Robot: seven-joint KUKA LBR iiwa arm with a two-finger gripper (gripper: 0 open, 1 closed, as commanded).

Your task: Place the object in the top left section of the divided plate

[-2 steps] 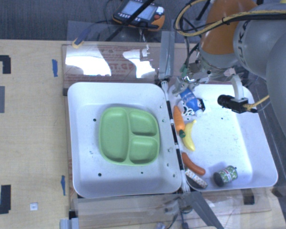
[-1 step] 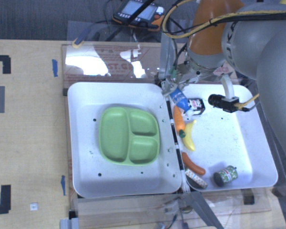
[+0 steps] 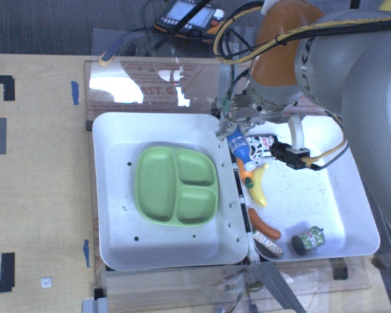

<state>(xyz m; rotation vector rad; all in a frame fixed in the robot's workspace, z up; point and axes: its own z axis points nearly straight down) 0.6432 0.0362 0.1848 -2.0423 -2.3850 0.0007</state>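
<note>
A green divided plate (image 3: 176,185) lies flat in the left bin (image 3: 117,233), with one long section on its left and two smaller ones on its right. My gripper (image 3: 229,124) hangs over the wall between the two bins, just past the plate's upper right corner. Directly below it sits a blue and white package (image 3: 242,149) at the left edge of the right bin (image 3: 339,207). I cannot make out whether the package is held. Nothing lies on the plate.
The right bin also holds a yellow banana (image 3: 258,188), a small orange piece (image 3: 247,169), a sausage (image 3: 264,224), a green can (image 3: 308,238) and a brush (image 3: 267,246). A black cable plug (image 3: 297,156) dangles off the wrist.
</note>
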